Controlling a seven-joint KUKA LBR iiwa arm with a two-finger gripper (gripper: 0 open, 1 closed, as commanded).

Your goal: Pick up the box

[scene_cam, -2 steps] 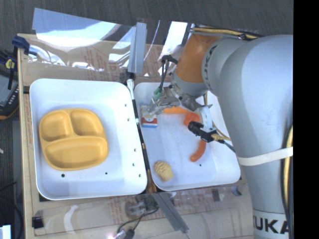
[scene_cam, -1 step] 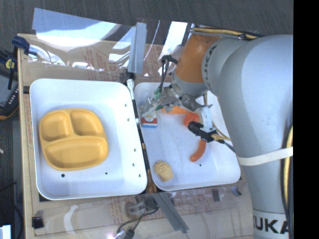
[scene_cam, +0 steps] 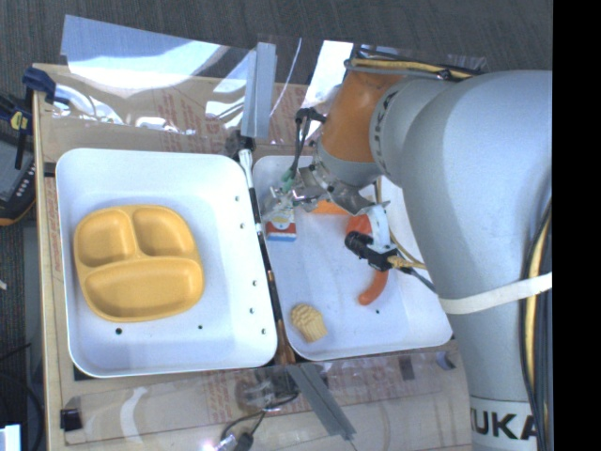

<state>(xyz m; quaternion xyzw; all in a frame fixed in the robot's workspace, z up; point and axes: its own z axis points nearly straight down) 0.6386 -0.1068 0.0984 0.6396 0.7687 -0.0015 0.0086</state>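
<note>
The box (scene_cam: 280, 227) is small, white with red and blue print. It lies in the right bin (scene_cam: 413, 332) near that bin's left wall, towards the back. My gripper (scene_cam: 285, 197) hangs directly over the box's far end, very close to it or touching it. The grey arm with its orange band (scene_cam: 352, 125) reaches in from the right and hides the back of the right bin.
A yellow divided plate (scene_cam: 139, 261) lies in the left bin (scene_cam: 225, 341). The right bin also holds an orange carrot-like piece (scene_cam: 374, 287), a tan lumpy item (scene_cam: 308, 320) near the front and a small orange bit (scene_cam: 329, 209) by the gripper. A black cable clip (scene_cam: 361, 245) hangs off the arm.
</note>
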